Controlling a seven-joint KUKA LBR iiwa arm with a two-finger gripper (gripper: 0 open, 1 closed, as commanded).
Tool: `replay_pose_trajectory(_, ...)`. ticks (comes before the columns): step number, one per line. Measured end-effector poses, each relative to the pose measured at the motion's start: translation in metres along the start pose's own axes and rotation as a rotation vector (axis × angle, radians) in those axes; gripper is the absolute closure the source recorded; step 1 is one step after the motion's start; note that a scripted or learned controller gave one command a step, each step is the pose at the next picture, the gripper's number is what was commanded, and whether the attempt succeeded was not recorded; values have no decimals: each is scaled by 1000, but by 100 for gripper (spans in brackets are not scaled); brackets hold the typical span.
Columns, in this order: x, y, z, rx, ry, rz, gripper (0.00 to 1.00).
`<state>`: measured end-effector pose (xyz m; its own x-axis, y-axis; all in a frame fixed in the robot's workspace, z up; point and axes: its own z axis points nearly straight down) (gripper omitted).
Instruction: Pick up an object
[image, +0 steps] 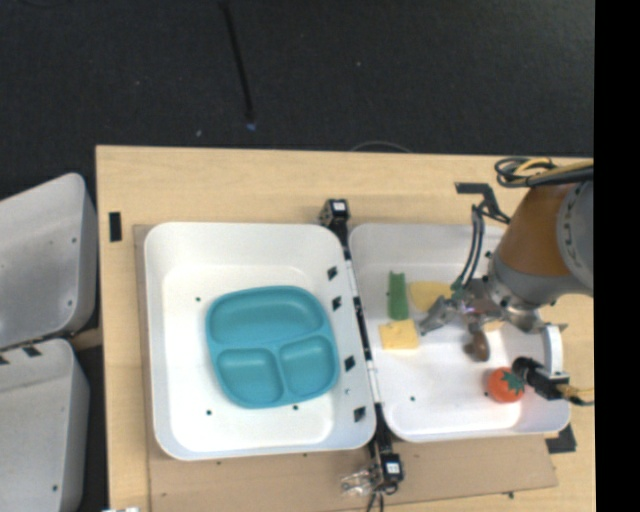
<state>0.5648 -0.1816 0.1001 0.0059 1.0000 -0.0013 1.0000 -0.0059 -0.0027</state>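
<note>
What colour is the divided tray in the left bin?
Teal blue; the divided tray shows plainly in the camera view.

Teal tray (270, 345) (white bins (170, 420))

Single fixed camera mounted high above the table (300, 185), looking down at a slant from moderate distance, framing both white bins (165, 300) with the arm (540, 240) entering beside the right-hand bin.

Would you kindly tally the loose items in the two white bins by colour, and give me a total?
Teal: 1, divided plate in the left bin
Green: 1, block in the right bin
Yellow: 2, sponge-like block and flat piece
Red-orange: 1, tomato-like toy
Brown: 1, small item
Total: 6
</note>
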Motion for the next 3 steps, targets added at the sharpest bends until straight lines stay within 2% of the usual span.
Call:
replay_pose_trajectory(1, -1, 1, -14, -7, -1, 6, 100)
replay_pose_trajectory(3, -21, 0, -129, -11, -2, -4, 100)
